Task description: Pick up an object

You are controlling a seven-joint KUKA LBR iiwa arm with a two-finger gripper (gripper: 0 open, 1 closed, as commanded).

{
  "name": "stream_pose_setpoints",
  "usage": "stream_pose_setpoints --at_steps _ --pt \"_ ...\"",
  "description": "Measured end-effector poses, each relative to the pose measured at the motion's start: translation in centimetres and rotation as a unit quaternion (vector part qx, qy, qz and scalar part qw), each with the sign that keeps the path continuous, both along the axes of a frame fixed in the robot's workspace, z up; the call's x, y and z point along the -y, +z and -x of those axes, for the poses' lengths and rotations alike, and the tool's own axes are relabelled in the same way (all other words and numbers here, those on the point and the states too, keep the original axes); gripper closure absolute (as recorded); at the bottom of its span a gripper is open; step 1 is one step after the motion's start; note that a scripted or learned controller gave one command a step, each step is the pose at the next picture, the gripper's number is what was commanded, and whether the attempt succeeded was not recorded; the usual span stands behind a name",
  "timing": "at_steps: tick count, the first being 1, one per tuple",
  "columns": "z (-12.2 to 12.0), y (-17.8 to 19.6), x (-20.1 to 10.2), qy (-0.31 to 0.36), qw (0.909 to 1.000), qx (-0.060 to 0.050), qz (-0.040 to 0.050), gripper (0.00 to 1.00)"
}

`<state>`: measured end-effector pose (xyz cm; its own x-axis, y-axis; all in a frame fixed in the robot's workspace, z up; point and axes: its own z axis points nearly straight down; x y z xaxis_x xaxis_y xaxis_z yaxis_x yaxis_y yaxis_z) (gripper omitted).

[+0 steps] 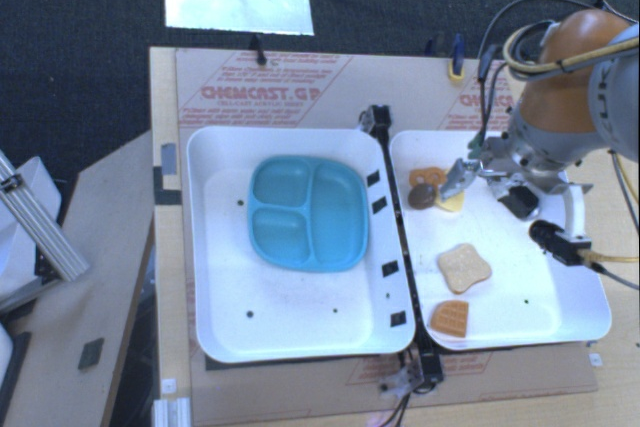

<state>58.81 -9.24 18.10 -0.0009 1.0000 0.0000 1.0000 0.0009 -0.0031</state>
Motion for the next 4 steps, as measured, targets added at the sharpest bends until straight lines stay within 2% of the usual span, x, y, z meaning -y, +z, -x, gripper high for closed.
stream_pose_setpoints --at_steps 1,2,3,4 --pt "0.3 -6.3 -0.3 0.000 1.0000 -0.001 -0.0005 0.00" --pt "0.3 -9.8 -0.3 0.000 1.0000 0.000 -0.0003 0.00" --pt "0.2 -8.6 -0.3 0.000 1.0000 0.003 0.0003 1.00" --pt "-0.3 -2.1 -0.1 0.001 1.0000 0.006 0.0007 1.00"
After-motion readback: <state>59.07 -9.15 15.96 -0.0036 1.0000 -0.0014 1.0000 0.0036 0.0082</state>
